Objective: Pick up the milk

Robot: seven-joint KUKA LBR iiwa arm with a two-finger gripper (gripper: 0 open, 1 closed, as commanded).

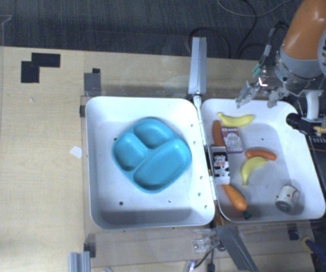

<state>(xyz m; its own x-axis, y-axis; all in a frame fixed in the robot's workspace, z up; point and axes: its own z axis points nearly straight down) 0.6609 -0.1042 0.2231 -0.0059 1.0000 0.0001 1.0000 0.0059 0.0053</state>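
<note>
The milk carton (220, 164) lies flat against the right bin's (299, 215) left wall.

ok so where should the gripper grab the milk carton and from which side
The milk carton lies flat against the right bin's left wall, long axis along it. Probably best from straight above, fingers closing across its ends, since the wall blocks one long side. The carrot crowds its near end. The gripper hovers at the far rim.

Wedged against the left wall of the right bin (313, 205): milk (220, 164), hemmed by sausage (217, 132), pink packet (232, 140) and carrot (235, 198). Open only from the right, toward the lower banana (251, 169).
</note>
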